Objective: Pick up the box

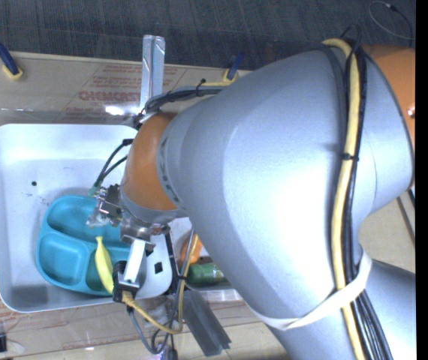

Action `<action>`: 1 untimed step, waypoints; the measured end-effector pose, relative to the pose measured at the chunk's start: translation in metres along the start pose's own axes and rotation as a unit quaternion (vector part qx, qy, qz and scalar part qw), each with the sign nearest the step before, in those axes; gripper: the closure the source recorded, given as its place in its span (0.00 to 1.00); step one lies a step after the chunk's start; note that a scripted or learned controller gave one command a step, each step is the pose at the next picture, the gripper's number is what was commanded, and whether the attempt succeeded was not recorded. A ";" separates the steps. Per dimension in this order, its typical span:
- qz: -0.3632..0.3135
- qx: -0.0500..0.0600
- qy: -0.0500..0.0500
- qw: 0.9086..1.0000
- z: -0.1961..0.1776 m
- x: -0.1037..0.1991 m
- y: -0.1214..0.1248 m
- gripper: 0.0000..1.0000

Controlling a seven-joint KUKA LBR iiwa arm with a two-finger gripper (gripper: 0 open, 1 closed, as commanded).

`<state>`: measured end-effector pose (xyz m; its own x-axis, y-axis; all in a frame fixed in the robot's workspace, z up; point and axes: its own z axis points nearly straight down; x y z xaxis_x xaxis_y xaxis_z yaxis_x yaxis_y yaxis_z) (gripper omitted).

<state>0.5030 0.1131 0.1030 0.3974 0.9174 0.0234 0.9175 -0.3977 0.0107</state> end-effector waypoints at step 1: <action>-0.058 0.008 -0.012 0.998 -0.089 -0.060 -0.001 0.00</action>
<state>0.4760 0.0566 0.1909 0.2882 0.9576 -0.0008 0.9576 -0.2882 -0.0039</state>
